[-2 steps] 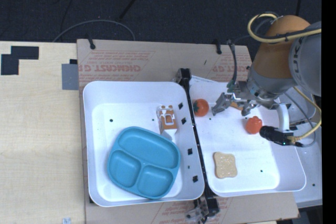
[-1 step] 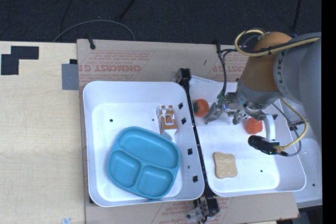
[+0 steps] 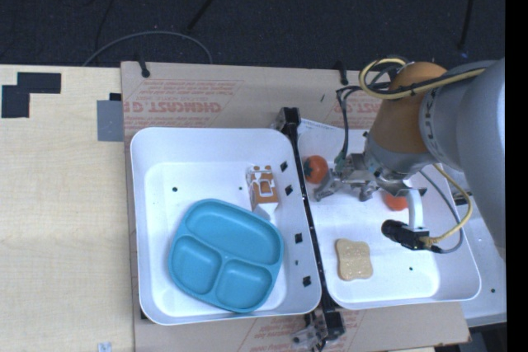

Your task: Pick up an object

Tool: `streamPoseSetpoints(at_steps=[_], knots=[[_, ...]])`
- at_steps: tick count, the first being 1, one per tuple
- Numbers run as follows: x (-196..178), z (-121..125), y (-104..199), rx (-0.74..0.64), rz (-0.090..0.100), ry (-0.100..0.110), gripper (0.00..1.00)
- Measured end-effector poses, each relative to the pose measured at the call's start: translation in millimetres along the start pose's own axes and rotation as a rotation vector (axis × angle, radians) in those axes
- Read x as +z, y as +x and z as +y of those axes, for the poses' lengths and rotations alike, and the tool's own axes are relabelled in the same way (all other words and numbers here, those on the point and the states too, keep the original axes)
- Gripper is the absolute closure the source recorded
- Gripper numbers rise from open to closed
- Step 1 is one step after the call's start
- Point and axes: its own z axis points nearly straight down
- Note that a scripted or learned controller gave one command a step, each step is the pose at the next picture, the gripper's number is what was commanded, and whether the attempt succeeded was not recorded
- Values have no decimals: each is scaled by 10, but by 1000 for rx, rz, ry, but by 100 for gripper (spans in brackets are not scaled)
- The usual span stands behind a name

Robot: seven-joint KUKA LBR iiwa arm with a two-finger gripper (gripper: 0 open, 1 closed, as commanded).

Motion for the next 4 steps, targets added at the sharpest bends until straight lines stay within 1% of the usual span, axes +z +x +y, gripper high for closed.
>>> streamPoseSetpoints(at_steps=[1, 2, 3, 4], knots=[[-116, 2, -10, 4, 0, -1, 100], [-744, 25, -2, -3, -1, -9, 100], [-1178, -4, 21, -2, -1, -8, 100], [-1710, 1, 8, -3, -2, -10, 100]])
